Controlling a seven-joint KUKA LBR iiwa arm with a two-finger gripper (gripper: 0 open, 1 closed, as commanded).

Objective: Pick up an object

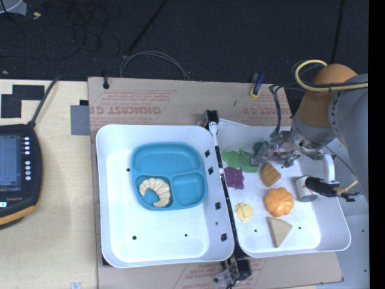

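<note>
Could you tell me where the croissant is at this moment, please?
The pale tan croissant lies in the lower-left compartment of the blue divided plastic plate, which sits in the left white bin of the camera view.

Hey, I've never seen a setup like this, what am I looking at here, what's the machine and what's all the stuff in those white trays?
This is one camera looking down at a slant on a bench. The grey robot arm with an orange band reaches in from the right; its gripper hangs over the right shallow white bin. I can't tell whether it holds anything.

That bin contains a green leafy toy, a purple grape bunch, a tan bread-like block, a small orange pumpkin, a pale yellow lump and a tan wedge.

The left white bin holds a blue divided plate with a cream croissant.
</note>
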